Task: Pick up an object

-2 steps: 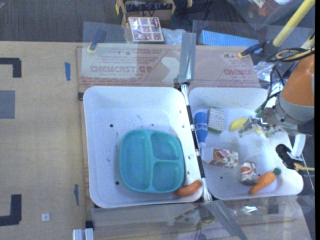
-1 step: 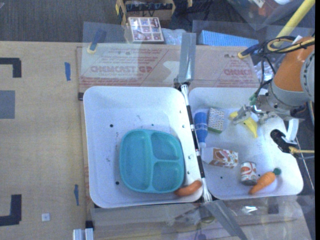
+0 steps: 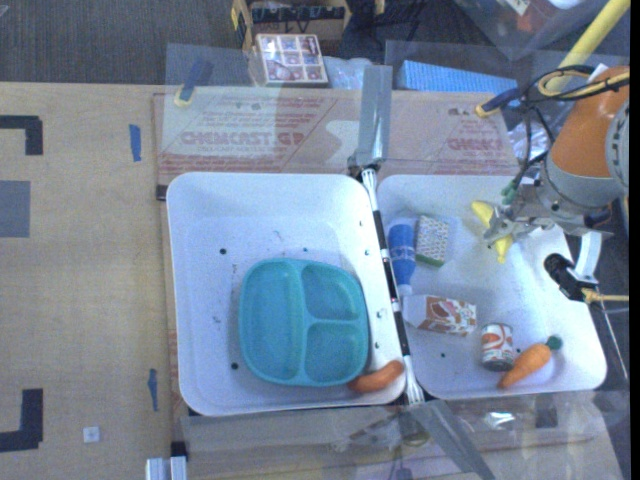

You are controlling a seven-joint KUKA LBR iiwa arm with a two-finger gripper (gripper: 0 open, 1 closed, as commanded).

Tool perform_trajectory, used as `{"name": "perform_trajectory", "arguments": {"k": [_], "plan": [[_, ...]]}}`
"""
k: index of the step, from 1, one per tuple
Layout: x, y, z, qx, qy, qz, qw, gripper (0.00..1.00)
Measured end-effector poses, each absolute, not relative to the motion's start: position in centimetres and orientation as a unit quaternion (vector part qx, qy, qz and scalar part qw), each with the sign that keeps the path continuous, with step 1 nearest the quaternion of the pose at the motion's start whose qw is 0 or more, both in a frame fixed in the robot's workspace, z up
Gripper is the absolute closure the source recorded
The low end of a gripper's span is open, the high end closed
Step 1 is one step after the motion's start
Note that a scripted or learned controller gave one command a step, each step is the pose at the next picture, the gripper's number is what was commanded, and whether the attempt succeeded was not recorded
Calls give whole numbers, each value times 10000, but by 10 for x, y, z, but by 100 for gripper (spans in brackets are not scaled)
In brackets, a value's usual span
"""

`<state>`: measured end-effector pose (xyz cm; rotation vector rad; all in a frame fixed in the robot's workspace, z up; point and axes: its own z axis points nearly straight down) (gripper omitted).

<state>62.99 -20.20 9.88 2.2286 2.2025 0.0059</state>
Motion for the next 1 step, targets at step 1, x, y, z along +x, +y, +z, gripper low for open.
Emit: {"name": "perform_trajectory", "arguments": {"k": [1], "plan": [[635,-172,218,6815,7319,4,18,100]]}}
